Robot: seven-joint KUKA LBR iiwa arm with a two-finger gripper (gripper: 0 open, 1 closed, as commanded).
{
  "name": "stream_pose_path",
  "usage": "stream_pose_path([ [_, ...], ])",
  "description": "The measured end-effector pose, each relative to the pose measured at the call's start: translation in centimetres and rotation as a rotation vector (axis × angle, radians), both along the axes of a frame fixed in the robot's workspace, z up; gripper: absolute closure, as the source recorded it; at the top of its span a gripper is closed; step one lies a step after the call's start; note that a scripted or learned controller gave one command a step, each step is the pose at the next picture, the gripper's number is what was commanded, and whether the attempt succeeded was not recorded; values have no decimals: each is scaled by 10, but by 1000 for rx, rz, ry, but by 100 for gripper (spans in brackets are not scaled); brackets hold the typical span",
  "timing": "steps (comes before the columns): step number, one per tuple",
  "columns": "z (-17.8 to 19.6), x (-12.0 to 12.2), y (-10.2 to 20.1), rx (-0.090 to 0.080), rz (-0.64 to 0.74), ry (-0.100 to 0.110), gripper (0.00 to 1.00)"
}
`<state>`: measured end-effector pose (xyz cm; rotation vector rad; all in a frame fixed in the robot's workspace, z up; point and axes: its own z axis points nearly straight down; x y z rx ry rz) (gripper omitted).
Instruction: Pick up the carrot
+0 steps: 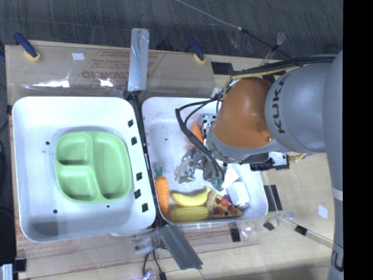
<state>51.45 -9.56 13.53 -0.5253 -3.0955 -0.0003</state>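
- Underneath, a cardboard-covered bench (52, 63) is bearing two white bins.
- Left bin (23, 156) is holding a green tray (93, 167).
- Right bin (160, 115) is holding the carrot (162, 195) beside a banana (190, 198) and corn (187, 213).
- Gripper (198, 167) is hovering nearby; its grip cannot be judged.

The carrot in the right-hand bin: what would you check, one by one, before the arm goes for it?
1. Carrot in plain sight near the right bin's left wall: ok.
2. Gripper right above the carrot: not ok, it sits up and right of it.
3. Carrot free of neighbours: not ok, the banana and corn cob lie against it.
4. Nothing between the gripper's fingers: cannot tell.
5. Green tray out of the way in the left bin: ok.
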Motion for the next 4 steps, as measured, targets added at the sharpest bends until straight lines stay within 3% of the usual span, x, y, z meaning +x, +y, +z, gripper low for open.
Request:
stream_pose_path([
  [1,0,0,0,0,1,0,0],
  [2,9,36,-24,-1,-160,-3,0],
  [3,-45,68,-37,-1,-280,0,0],
  [4,-33,70,-36,-1,-271,-4,100],
])
